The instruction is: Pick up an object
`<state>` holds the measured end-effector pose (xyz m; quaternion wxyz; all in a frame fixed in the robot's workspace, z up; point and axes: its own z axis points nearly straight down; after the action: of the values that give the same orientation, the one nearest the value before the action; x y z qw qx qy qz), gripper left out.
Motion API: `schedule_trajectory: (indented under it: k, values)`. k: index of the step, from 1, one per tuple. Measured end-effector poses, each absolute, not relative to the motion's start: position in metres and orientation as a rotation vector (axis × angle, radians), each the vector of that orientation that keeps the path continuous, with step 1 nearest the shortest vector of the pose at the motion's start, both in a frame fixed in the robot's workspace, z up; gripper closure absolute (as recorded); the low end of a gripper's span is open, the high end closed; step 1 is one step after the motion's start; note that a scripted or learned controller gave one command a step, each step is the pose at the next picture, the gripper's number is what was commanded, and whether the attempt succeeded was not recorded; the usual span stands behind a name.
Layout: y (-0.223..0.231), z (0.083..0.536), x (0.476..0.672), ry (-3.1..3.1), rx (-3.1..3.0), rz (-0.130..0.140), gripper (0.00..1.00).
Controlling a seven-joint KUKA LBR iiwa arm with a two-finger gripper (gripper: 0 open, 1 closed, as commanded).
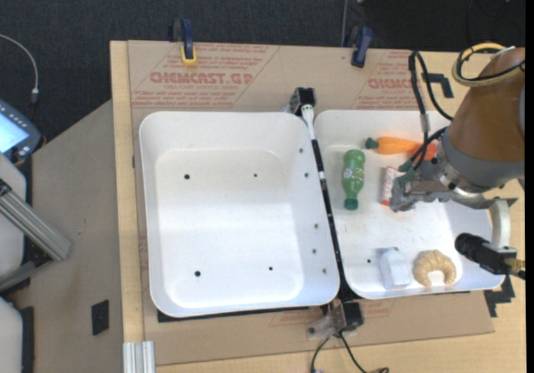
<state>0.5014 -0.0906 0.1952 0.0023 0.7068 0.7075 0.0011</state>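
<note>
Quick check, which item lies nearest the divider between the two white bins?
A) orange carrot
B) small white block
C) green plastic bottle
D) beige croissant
C: the green plastic bottle lies lengthwise in the right white bin just beside the divider, while the orange carrot, small white block and beige croissant all sit farther right.

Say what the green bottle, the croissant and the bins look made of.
Green bottle: likely glossy plastic, with a pale sheen along its side. Croissant: probably a moulded plastic toy, tan and smooth. Bins: white, smooth, rounded edges, seemingly thin formed plastic.
</note>
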Motion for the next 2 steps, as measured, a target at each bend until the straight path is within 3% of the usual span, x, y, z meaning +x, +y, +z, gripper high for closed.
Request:
schedule_trajectory:
  k: [1,2]
  values:
    - [-0.0820,0.3427,0.5367,2.214,2.205,0.019,1.00]
    - [-0.0824,0.3439,0.5341,2.220,2.216,0.002,1.00]
